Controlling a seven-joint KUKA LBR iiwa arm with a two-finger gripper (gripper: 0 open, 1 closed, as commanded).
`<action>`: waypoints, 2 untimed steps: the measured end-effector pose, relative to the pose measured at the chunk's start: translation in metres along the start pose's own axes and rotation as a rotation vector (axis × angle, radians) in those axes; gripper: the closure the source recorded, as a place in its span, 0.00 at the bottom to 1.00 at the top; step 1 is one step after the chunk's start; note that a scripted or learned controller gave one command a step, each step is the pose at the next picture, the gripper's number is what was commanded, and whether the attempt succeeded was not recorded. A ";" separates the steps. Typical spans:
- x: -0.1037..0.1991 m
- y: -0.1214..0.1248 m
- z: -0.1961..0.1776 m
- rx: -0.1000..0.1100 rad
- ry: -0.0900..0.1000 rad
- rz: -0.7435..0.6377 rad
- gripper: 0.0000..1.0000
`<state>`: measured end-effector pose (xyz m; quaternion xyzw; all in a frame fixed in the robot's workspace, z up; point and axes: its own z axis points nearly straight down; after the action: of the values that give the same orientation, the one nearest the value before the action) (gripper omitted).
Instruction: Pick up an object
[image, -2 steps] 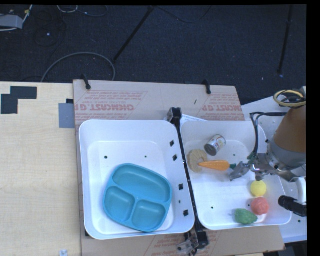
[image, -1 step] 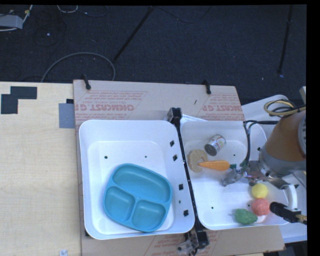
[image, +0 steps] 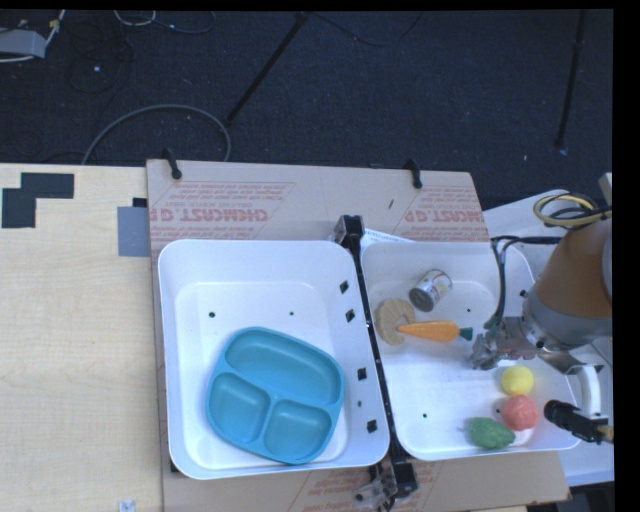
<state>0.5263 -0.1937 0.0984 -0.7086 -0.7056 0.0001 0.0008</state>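
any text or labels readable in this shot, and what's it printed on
"CHEMCIZT GP": red print on the cardboard sheet behind the left bin, upside down from this view; the letters are blurry, so this reading is uncertain.
A second red print of the same look, on the cardboard behind the right bin: partly cut off and too blurred to read in full.
No other text is readable.

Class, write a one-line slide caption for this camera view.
Robot hand hovers by a carrot in the right bin; blue tray left.
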 end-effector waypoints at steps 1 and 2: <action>0.001 0.008 -0.060 -0.005 -0.002 -0.006 1.00; -0.004 0.003 -0.106 -0.004 -0.002 -0.006 1.00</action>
<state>0.5292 -0.1976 0.2042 -0.7066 -0.7076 -0.0005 -0.0011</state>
